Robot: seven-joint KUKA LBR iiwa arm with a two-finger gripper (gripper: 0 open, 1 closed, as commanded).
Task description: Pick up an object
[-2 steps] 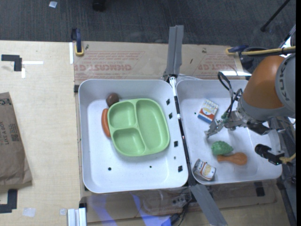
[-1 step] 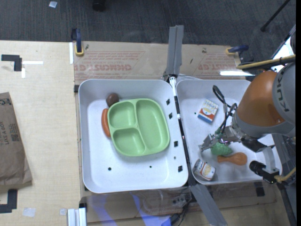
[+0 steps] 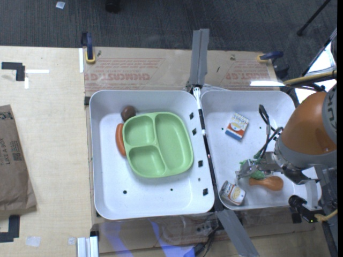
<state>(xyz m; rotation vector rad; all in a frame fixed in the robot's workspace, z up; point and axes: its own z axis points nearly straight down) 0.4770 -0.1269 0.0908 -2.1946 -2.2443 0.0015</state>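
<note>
In the right bin (image 3: 214, 143), lower right of the frame, lies an orange, carrot-like toy (image 3: 266, 183), which we judge light, smooth and a bit slippery; we would grip across its thick middle. Our hand (image 3: 251, 168) hovers just left of it, near a small can (image 3: 232, 193); we cannot tell its opening.

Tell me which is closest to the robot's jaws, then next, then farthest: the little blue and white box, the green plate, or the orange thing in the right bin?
From the gripper in the camera view:
1. Orange thing, right beside it in the right bin.
2. Little blue and white box, farther up in that same bin.
3. Green divided plate, over in the left bin.
</note>
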